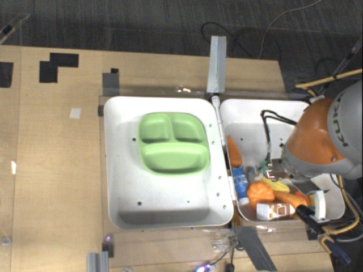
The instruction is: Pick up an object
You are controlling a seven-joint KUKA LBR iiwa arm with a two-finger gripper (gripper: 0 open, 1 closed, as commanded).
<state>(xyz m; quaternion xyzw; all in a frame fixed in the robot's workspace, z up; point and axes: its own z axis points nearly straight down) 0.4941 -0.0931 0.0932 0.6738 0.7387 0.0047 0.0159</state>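
Note:
The right bin [249, 118] holds a pile of small objects along its front and left side. An orange carrot-shaped piece [233, 150] lies by the left wall, with a blue bottle [239, 183] below it. A round orange fruit [260, 192] sits next to a white bottle [274, 211] and a long orange piece [295, 199]. The gripper [271, 172] hangs low over this pile, right above a small yellow item [276, 180], and the orange wrist band [316, 139] hides most of it.
A green divided plate [172, 142] lies in the left bin [122, 203]. A metal post [216, 64] stands behind the wall shared by the bins. Black cables [266, 130] loop from the wrist over the right bin's back half.

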